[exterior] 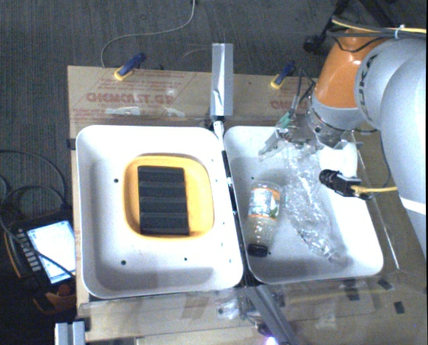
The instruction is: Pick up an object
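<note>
In the right bin [365, 264] a clear plastic bottle [262, 210] with a black cap lies on its side near the left wall, cap toward the front. A crumpled sheet of clear plastic [307, 207] stretches beside it from the back of the bin to the front right. My gripper [291, 132] hangs over the back of this bin, right at the upper end of the plastic sheet. Whether it touches the plastic I cannot tell. In the left bin [98, 214] rests a yellow pad with a black ribbed top [167, 196].
A grey upright bar [221, 81] stands behind the wall between the two bins. Blue and yellow clamps [129, 65] hold the cardboard at the back. A black cable end [336, 180] with a yellow lead hangs from the arm over the right bin.
</note>
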`<state>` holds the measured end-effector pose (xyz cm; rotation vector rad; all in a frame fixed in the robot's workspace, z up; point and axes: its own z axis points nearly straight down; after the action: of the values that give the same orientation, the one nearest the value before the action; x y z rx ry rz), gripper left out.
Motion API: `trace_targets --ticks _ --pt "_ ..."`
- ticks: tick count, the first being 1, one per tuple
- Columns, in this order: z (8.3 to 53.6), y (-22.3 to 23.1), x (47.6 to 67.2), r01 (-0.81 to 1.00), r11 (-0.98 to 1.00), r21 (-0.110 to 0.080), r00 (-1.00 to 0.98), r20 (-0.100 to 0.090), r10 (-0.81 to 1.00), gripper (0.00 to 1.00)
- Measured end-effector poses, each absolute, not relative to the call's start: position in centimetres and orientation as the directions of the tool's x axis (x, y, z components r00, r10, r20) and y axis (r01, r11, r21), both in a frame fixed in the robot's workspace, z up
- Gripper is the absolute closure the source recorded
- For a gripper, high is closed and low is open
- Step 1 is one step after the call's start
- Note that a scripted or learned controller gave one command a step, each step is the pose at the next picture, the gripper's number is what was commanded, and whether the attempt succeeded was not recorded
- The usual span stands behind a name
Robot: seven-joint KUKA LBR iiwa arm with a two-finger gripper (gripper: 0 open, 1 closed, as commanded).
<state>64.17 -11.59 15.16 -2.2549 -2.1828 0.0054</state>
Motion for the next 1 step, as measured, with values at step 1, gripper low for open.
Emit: trace_targets --ticks 1 --pt "9.12 -10.57 61.95 0.995 0.1 0.011 -0.1 -0.004 0.995 0.0"
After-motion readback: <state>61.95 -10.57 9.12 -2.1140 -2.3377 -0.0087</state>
